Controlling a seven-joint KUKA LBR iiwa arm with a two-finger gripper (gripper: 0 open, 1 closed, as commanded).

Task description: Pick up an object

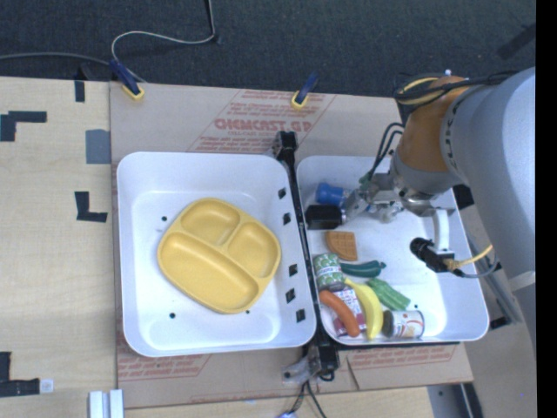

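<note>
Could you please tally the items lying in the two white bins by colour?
Yellow: 2, divided plate, banana
Green: 3, can, two vegetables
Blue: 1, cup
Tan: 1, waffle
Orange-red: 1, hot dog
Red-labelled: 1, bottle
Total: 9

Bulky grey arm [509, 138] with an orange band [422, 133] and yellow-black cables [470, 259].

Arm [487, 138] bent down, gripper [364, 200] low

Even, bright light; white bins [139, 259] glare slightly; small toys perhaps soft.
</note>
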